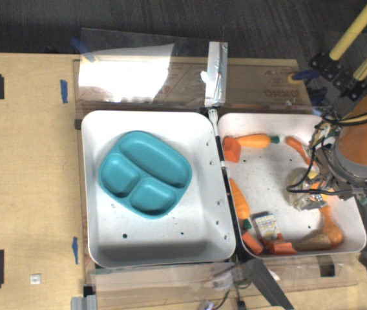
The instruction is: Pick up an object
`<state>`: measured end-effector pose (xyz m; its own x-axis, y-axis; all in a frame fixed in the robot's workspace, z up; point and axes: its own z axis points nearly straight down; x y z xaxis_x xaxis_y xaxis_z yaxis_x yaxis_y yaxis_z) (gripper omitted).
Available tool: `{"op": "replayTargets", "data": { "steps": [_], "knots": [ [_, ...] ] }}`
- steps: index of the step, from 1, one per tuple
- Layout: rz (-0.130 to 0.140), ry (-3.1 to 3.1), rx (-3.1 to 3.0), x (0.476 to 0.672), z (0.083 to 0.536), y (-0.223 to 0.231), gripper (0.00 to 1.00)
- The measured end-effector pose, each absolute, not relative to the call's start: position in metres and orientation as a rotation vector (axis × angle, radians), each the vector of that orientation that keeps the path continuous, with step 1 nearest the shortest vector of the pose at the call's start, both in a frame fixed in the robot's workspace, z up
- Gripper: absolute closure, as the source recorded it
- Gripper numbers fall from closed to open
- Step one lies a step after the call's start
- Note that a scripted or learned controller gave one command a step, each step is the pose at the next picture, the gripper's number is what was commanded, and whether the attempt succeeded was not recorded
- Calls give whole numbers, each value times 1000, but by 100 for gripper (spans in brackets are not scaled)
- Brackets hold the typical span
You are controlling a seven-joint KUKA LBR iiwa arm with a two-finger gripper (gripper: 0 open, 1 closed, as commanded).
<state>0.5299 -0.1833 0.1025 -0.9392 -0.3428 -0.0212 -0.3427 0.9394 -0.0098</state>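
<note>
Two bins: white and shallow, side by side on the bench [28, 192]. The left bin [106, 237] and the right bin [267, 173] touch along their middle edge.
Teal tray: a plate with three hollows [146, 173], lying in the middle of the left bin.
Carrot by the top: an orange carrot with a green end [251, 141], lying flat near the far wall of the right bin, with an orange cup-like piece [231, 148] touching its left end.
Small carrot piece: a short orange bit [296, 146], just right of that carrot, near the arm's wires.
Long carrot: an orange one [238, 200] lying along the left wall of the right bin.
Little packet: a small box with print on it [265, 225], near the long carrot's lower end.
Red pieces: some red and orange bits [272, 245] by the near wall of the right bin, just below the packet.
Brown thing: a bent brown and orange piece [325, 234] in the near right corner of the right bin.
Arm: grey with an orange band [363, 137], over the right side of the right bin.
Pincer: low over the right bin's floor [309, 197], above the brown thing, tangled in wires. I cannot tell its state.
Clear sheet: a shiny plastic panel [132, 73] standing behind the left bin.
</note>
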Motion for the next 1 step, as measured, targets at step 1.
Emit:
{"op": "replayTargets", "data": {
  "steps": [1],
  "knots": [
    [-8, 3073, -543, 529, 102, -183, 0]
  ]
}}
